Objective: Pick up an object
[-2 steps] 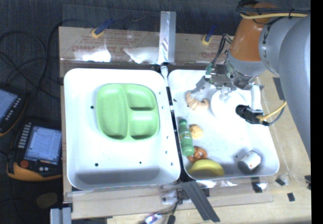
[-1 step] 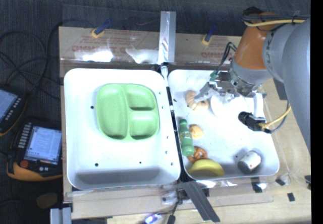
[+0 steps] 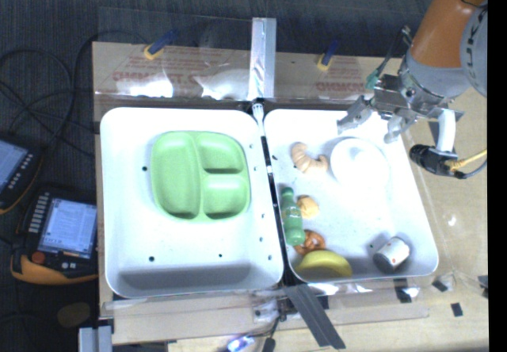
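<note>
My gripper (image 3: 372,125) hangs over the far edge of the right bin (image 3: 412,184), its two fingers spread apart with nothing between them. Just below it in the bin lies a white round dish (image 3: 358,160). To the dish's left sits a tan croissant-shaped toy (image 3: 307,158). Along the bin's left wall lies a green bottle (image 3: 291,217), with a small tan piece (image 3: 308,205) beside it and an orange toy (image 3: 314,241) below. A yellow banana (image 3: 325,264) and a grey-white cylinder (image 3: 390,253) rest at the near edge.
The left bin (image 3: 127,247) holds a green divided plate (image 3: 200,173). A raised divider (image 3: 263,65) stands between the bins at the back. The arm's grey body with its orange band (image 3: 444,25) fills the top right. Cables and a black-yellow plug (image 3: 440,160) hang by the right bin's rim.
</note>
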`<state>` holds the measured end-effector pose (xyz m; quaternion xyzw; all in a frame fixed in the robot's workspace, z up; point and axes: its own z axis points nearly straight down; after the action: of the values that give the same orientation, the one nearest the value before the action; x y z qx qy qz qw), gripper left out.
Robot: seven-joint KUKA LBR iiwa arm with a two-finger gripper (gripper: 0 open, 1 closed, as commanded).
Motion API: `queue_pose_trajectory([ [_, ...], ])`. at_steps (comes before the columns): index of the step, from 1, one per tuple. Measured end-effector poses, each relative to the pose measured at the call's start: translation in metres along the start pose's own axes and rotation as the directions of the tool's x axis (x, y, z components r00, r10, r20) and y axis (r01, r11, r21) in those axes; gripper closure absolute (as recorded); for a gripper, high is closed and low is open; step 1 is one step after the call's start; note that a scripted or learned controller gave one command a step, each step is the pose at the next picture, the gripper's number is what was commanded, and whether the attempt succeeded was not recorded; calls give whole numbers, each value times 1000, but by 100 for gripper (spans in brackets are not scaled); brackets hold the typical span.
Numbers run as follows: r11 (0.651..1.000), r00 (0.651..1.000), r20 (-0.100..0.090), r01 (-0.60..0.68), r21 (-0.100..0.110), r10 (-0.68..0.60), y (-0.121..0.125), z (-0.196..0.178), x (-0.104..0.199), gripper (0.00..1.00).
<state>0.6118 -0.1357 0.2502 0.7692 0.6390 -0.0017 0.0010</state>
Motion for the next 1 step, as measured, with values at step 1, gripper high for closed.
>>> queue_pose_trajectory([
  [1, 982, 982, -2, 190, -1, -190, 47, 145, 24, 0],
])
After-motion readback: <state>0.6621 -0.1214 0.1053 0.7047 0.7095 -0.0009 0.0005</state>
